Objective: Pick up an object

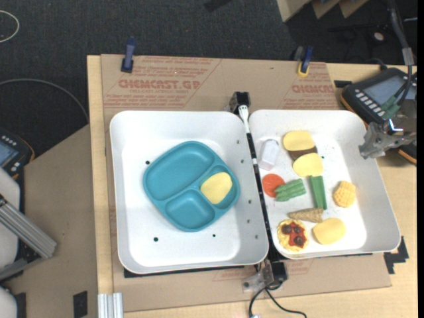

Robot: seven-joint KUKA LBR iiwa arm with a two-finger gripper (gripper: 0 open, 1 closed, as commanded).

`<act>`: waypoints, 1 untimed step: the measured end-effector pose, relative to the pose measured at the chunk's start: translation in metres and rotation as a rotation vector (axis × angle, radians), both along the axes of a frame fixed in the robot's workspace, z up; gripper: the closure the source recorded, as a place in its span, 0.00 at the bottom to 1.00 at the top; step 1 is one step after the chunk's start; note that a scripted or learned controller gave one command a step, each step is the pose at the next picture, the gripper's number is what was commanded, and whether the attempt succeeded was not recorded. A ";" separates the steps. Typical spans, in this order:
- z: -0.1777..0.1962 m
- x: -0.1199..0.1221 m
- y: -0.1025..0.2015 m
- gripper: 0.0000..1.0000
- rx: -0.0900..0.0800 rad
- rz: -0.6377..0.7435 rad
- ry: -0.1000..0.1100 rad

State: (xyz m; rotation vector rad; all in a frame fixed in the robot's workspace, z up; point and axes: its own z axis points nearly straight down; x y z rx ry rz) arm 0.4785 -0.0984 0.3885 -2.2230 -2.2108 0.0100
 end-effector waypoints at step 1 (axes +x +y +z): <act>0.148 0.002 0.063 1.00 0.000 0.014 -0.030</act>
